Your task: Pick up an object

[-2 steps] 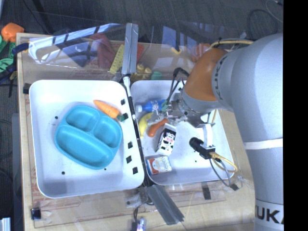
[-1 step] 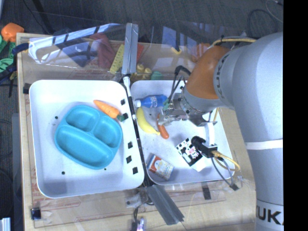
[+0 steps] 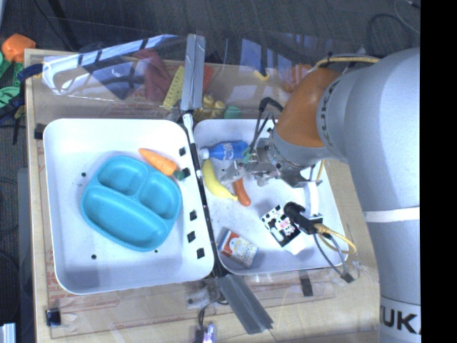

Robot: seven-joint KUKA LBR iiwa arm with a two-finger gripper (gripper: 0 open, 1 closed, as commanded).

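The gripper (image 3: 243, 170) is down low in the right bin (image 3: 325, 206), hanging over that bin's upper left part, and from this slant I cannot tell whether it is wide or narrow; nothing shows clearly in its hold. Right at its tip lies a yellow banana (image 3: 214, 181), stretched along the bin's left wall, just left of and slightly below the gripper. Tucked against the banana's lower end is a small red-orange sausage-shaped piece (image 3: 243, 193), directly under the gripper, very close, though contact cannot be made out. Just above the banana, a blue-and-white bottle (image 3: 225, 151) lies on its side, near the gripper's upper left. Moving outward in the same bin, a black-and-white patterned box (image 3: 278, 224) sits lower right of the gripper, well apart from the banana. A small carton with an orange end (image 3: 239, 248) rests tilted near the bin's bottom edge. The grey arm with its orange band (image 3: 307, 116) comes in from the right of the frame, over the bin's upper right corner. Over to the left bin (image 3: 64, 263): a blue divided plate (image 3: 132, 202) fills its middle, and an orange carrot (image 3: 158, 161) lies at the plate's upper right rim, close to the wall between the bins.
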